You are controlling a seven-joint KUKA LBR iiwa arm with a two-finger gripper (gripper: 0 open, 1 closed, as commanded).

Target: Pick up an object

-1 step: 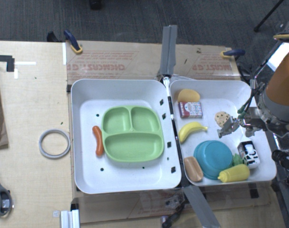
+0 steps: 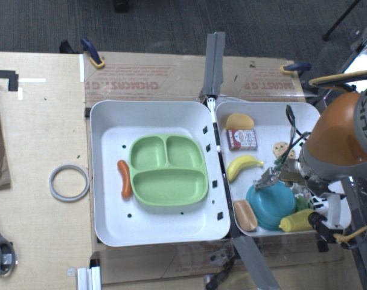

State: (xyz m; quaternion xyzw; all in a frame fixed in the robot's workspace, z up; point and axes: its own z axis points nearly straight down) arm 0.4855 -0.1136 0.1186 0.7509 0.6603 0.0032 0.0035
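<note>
Looking down at a slant, the camera view had the arm [image 2: 346,132] reaching in from the right over the right bin [image 2: 265,106]. The gripper [image 2: 270,180] hung at the far-left rim of the blue bowl [image 2: 273,205], metal fingertips just touching or just above it; can't call which. Whether the jaws were parted or closed couldn't be told, and nothing was visibly held between them.

Candidate objects in that bin were packed tight:
- banana [image 2: 242,165] just left of the gripper
- red box [image 2: 241,139] far of the banana, rounded yellow-tan piece [image 2: 239,121] beyond it
- tan bun-like piece [image 2: 245,215] touching the bowl's near-left side
- yellow-green item [image 2: 297,222] against the bowl's near-right side

Left bin [image 2: 111,116] held a green divided tray [image 2: 169,170] with an orange sausage-like toy [image 2: 125,178] beside it on the left, well apart from the gripper.

Risks, my read:
- Clutter: closing there could catch the bowl rim and the banana together, or nudge the banana away.
- A thin rim grip on the bowl could slip or tip it on lift.
- Neighbours leaning on the bowl could get dragged.

Writing: mirrored red print on the cardboard beyond the bins, roughly "CHEMICAL GUYS", not certain. The red box's label was too small to read.
</note>
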